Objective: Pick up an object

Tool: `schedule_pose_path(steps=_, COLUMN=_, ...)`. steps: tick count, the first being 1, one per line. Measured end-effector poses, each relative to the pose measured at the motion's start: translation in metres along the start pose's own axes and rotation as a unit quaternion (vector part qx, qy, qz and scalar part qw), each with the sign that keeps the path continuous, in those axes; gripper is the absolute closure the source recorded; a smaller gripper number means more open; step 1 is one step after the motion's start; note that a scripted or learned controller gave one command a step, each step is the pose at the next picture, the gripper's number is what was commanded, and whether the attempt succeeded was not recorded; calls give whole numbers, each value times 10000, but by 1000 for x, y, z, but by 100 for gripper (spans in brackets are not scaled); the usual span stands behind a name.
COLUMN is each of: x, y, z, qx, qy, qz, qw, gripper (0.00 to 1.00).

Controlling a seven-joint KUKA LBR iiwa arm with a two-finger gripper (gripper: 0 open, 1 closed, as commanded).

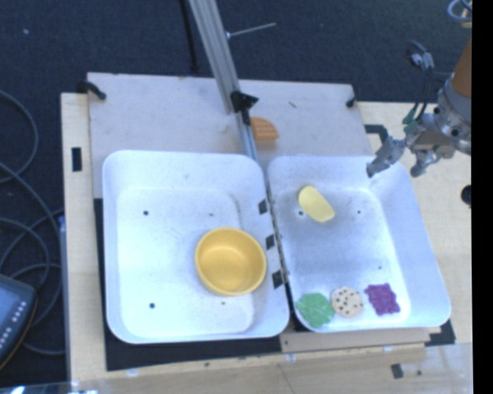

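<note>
across two bins [123,220]: one bowl [230,260], four small objects [316,204].

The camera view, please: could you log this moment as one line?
two-finger gripper: open, nothing held, over right white bin far corner | yellow oval piece: right bin | yellow plastic bowl: left white bin

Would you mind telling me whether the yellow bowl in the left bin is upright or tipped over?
Upright. The yellow bowl sits in the left bin with its round rim facing up, and its inside shows nothing in it.
</note>
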State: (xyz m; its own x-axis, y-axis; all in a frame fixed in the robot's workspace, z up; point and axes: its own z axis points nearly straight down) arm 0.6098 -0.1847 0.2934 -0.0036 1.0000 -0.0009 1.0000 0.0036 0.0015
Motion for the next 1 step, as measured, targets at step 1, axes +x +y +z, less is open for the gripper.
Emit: schedule_pose_path(steps=1, x=0, y=0, z=0, qx=1, qy=-3, qz=-2, qw=10000, gripper=0)
